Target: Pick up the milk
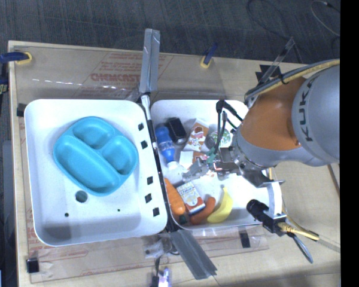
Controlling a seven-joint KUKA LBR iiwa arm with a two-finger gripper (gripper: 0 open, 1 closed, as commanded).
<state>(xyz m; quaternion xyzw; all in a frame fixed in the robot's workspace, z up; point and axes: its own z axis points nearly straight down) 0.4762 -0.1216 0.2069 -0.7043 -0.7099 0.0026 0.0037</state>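
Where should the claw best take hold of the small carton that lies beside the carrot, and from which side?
Probably from straight above, across the small carton's two short ends. It lies flat, the carrot presses along one long side and a red item sits near the other, leaving little room there.

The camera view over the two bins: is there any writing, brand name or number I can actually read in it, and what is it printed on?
"KUKA", in dark letters running sideways on the grey arm.
Red print on the clear sheet behind the bins: too faint and blurred to read for certain.
Labels on the small cartons and packets in the right bin: too small to read.
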